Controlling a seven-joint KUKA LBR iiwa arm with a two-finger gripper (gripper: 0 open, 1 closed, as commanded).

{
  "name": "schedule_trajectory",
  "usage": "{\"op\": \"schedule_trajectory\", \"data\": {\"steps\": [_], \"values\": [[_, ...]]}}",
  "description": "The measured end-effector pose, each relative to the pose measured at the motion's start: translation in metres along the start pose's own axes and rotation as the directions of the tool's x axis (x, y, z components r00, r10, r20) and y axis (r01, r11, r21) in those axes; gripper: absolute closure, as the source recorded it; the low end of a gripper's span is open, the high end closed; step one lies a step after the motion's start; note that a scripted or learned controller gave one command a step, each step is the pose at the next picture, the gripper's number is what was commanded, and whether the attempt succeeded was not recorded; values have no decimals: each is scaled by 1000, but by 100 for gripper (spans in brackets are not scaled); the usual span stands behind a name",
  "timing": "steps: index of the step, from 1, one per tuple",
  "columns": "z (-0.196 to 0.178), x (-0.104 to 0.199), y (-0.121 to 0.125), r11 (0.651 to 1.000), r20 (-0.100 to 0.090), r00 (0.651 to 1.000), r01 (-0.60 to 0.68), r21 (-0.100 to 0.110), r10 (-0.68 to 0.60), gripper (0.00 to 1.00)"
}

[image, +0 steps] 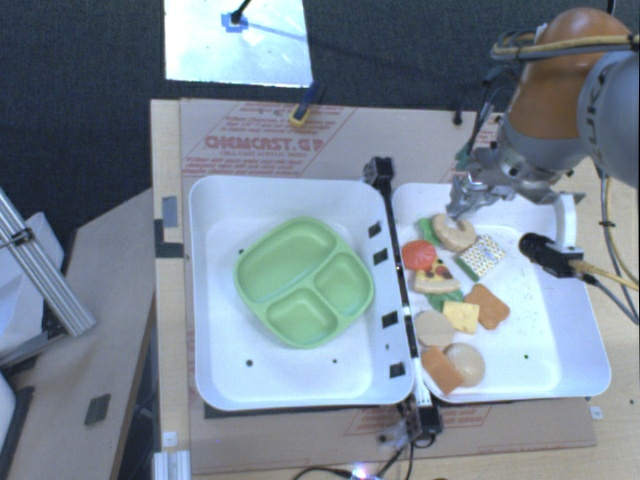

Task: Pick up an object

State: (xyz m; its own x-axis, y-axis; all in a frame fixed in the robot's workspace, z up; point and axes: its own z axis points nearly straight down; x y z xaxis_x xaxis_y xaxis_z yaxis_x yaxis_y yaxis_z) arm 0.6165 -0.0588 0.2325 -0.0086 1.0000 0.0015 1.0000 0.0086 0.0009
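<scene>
Beige, ring-shaped toy bagel point(456, 233) lies in the right bin point(560, 368) among the other toy foods, directly under the gripper point(466, 200), whose grip I cannot tell, so by my judgement nothing is lifted yet and the grasp itself remains.

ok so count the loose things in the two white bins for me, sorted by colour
Green: 2, divided plate and a green piece
Red: 1, tomato
Orange: 2, and
Yellow: 1, cheese wedge
Tan or beige: 3
Multicoloured: 2, patterned square, pizza slice
Total: 11
</scene>
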Motion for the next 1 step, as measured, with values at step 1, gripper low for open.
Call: {"op": "schedule_trajectory", "data": {"steps": [1], "values": [[8, 40, -40, 1000, 0, 1000, -1, 3, 1, 100]]}}
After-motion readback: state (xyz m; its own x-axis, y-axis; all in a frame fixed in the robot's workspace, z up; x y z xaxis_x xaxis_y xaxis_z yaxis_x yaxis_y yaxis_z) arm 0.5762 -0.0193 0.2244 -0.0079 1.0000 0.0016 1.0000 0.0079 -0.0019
